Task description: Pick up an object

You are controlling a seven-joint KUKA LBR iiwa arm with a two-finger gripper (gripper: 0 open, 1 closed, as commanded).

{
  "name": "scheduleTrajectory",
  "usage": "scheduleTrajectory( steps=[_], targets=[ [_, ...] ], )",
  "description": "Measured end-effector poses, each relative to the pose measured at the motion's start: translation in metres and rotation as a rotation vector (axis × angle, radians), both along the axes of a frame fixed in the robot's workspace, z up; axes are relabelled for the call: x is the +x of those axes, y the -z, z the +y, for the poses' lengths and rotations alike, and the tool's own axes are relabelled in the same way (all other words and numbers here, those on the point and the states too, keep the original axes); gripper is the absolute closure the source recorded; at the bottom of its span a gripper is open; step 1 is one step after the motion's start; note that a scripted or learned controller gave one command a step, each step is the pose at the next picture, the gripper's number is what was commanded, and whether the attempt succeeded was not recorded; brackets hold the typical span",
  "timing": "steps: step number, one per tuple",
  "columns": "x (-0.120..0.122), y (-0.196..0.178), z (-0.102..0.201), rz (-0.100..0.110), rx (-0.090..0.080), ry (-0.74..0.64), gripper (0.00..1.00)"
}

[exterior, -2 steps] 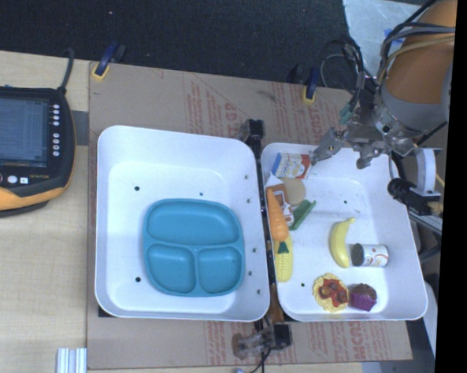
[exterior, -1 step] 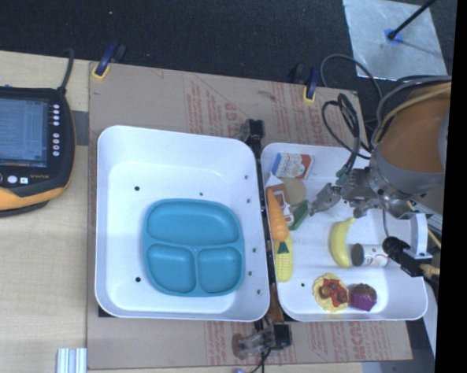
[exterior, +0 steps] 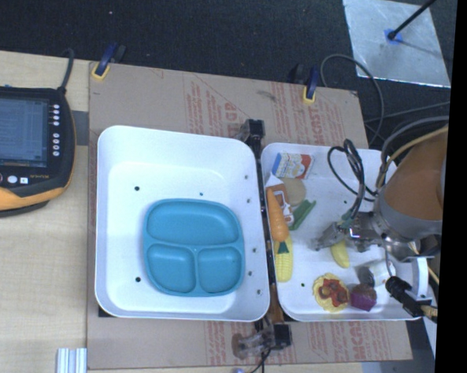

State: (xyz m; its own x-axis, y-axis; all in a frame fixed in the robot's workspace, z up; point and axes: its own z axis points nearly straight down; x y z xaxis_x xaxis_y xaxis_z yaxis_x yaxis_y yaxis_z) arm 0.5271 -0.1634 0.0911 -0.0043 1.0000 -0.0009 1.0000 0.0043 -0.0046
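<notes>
The likeliest target is a small yellow piece lying on the floor of the right bin, just beside the gripper, which is low over the bin's middle; whether it is released, clenched or grasping anything cannot be told from this slanted view. Around it the bin is crowded: a corn cob and a carrot lie along the left wall, a green pod and a pale round piece sit above them, and a pizza slice toy touches a purple onion-like piece near the front. The left bin holds a blue divided plate. The risk I judge greatest is a miss or a glancing push: the yellow piece is small and low, so the gripper could nudge it aside, and loose black cables near the wrist could snag. A small carton at the far corner carries red and blue print, too small to read. The cardboard on the table shows faint red lettering, also illegible.
</notes>
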Motion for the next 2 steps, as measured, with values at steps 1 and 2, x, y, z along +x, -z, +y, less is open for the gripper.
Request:
scheduleTrajectory(
  steps=[1,2],
  targets=[
    [0.001,-0.011,-0.001,0.000,-0.002,-0.004,1.00],
    [-0.010,-0.101,0.093,-0.003,0.000,-0.004,1.00]
  ],
)
